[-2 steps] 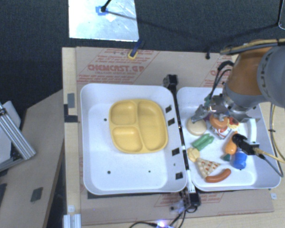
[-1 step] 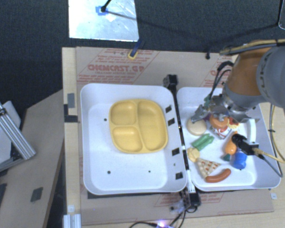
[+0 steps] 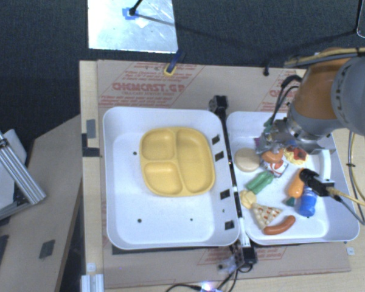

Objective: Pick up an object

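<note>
Right of frame: grey two-finger gripper (image 3: 272, 143) low over the cluttered right-hand white bin (image 3: 340, 224).
Finger state cannot be told. Beneath it, a small orange-and-white toy (image 3: 274, 160) crowds a tan round bun (image 3: 247, 160) and green plastic pickle (image 3: 260, 181); likely risk: nudging neighbours or closing on nothing.

Setting: robotics lab test bench
Arm: grey industrial arm (image 3: 347, 96) with orange band
Bench fittings: two white bins (image 3: 118, 224), printed cardboard sheet (image 3: 146, 84) beneath
Props: toy food (image 3: 274, 215), yellow divided plate (image 3: 175, 161)
Surroundings: dark carpet (image 3: 36, 41), aluminium framing (image 3: 12, 169), loose cables (image 3: 231, 38)
</note>
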